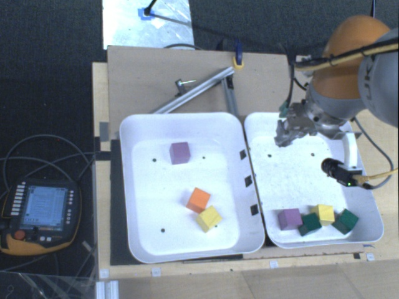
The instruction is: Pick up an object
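Taking the left bin [134,167] as the landmark: the right bin [374,226] lies just beside it on its right, their inner rims touching. Inside the left bin, one cube [179,152] sits toward the far wall, and two more cubes [198,199] [209,218] lie touching each other nearer the front, right of centre. A row of four blocks [289,218] [308,223] [325,213] [345,220] lies along the right bin's front wall. The gripper [285,132] hangs over the right bin's far part. Behind the left bin a metal rod [196,88] lies slantwise on a board [262,80]. A pendant [38,215] lies well to the left of the left bin, off the bench
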Available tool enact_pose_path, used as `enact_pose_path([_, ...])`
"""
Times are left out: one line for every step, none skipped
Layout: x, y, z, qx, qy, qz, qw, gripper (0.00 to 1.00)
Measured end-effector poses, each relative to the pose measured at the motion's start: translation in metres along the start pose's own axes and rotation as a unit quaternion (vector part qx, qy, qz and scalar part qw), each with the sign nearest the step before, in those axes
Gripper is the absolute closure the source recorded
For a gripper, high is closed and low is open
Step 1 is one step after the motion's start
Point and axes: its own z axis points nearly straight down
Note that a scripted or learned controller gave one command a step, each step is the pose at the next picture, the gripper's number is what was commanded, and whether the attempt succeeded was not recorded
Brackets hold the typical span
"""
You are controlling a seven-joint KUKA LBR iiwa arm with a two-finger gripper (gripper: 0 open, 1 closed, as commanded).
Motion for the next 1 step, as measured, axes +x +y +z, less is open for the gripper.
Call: enact_pose_path([0.0583, -0.0014, 0.0106, 0.001, 0.0, 0.0, 1.0, 1.0])
